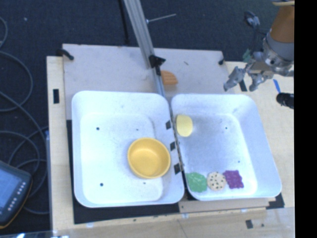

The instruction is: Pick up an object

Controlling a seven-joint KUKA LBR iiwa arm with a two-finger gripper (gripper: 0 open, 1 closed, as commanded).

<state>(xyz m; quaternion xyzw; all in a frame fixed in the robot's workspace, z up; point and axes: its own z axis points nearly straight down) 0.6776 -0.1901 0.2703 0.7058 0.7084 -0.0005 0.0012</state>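
Seen from above, 2 white bins sit side by side. Nearest the viewer, along the front wall of the right bin [257, 128], lie 3 small pieces in a row: 1 green [196, 181], 1 cookie-like [216, 180], 1 purple [233, 179]. Left of that bin, the other bin [89, 108] holds 1 yellow bowl [148, 157]. Further back, 1 pale yellow piece [184, 125] rests against the right bin's left wall. Beyond that bin's far right corner hovers the gripper [241, 79], fingers apart and empty; every piece lies nearer the viewer and leftward of it.
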